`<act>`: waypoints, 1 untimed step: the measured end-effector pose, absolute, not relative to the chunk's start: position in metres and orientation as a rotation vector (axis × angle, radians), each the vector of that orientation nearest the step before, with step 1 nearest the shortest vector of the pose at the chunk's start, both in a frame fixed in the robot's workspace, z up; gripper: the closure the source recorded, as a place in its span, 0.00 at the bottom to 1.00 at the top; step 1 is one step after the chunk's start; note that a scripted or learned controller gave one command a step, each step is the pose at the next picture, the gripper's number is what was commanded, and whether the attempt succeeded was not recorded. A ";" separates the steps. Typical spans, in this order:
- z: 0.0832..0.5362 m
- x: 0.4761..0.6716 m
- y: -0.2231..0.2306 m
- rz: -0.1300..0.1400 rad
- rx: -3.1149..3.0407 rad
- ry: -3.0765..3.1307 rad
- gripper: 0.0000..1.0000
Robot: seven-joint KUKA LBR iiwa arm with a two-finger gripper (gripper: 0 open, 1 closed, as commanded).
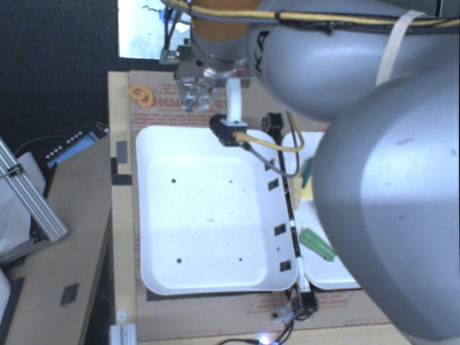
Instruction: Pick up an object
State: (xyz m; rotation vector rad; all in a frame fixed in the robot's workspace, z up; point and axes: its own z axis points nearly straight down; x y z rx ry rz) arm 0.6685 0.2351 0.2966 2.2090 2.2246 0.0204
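A green object (317, 244) lies in the right bin (327, 282), close to the divide and half under the arm (374, 142); the left bin (208, 214) beside it looks bare. The pincer (195, 100) hangs past the left bin's far rim, over the bench (154, 95), and whether it is apart or together cannot be told. The step looks like an approach: the next move calls for swinging right and down, with little room near the rims.

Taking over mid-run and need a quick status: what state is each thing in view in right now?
Gripper: above the bench beyond the left bin's far rim; nothing visible between its fingers.
Left bin: flat on the bench, white floor showing.
Right bin: largely hidden by the arm.
Green object: lying in the right bin, partly hidden.
Orange ring: lying flat on the bench, outside both bins.
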 end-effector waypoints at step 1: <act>0.404 0.669 0.235 0.022 2.209 2.224 1.00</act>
